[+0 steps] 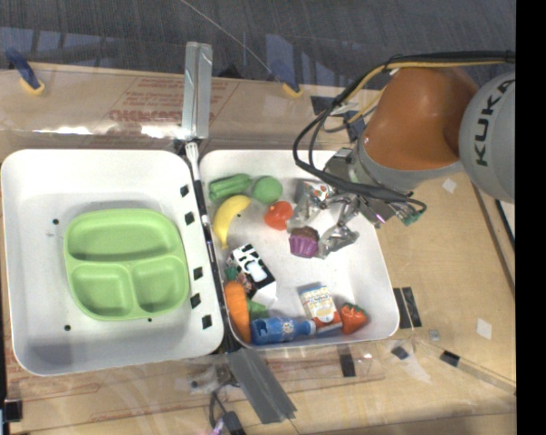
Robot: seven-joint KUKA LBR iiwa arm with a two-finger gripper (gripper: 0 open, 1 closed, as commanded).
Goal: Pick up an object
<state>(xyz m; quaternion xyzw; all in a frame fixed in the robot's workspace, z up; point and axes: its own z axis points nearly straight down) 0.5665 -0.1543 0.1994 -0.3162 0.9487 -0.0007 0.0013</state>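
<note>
My pincer [322,225] low in right bin [381,284], over toy clutter. Purple toy [302,242] at my fingertips, touching or nearly; cannot tell whether fingers released or clenched, nor whether anything sits between them. Red piece [278,215] just left of me, banana [227,217] and green items [245,187] further left, blue bottle [280,330] and small carton [319,303] below. Step in hand, I judge: grasp attempt on purple toy. Next calls for firm closure, then straight lift clear of neighbours.
</note>
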